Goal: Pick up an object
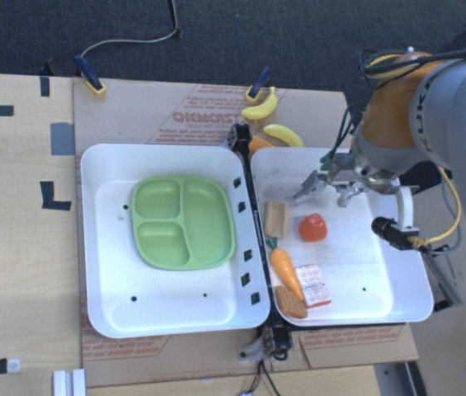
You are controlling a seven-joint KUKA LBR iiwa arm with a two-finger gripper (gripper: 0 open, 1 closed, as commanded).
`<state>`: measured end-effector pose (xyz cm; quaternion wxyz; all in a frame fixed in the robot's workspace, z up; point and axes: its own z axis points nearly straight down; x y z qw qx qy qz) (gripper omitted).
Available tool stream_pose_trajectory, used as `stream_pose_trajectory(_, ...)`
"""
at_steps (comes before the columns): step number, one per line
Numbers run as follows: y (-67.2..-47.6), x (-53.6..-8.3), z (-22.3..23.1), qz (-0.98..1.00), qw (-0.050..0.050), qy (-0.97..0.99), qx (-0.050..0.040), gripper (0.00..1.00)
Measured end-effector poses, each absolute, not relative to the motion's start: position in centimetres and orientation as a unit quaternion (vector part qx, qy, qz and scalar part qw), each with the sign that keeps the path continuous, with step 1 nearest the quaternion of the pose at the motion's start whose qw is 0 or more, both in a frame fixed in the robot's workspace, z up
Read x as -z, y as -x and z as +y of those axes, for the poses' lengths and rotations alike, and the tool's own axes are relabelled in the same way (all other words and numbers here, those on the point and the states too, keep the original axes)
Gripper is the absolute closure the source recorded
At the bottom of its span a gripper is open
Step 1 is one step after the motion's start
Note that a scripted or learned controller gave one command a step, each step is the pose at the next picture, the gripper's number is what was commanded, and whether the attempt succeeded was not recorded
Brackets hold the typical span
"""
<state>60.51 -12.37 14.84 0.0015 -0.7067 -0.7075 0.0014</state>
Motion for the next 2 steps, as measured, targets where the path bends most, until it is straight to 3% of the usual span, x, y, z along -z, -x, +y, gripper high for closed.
stream_pose_trajectory(1,-57.6,-8.7,-12.1,-0.707,-0.001,0.707,0.0005,0.00)
stream_pose_trajectory(2,-57.7,-9.7,-12.1,-0.707,-0.003,0.707,0.0005,1.00)
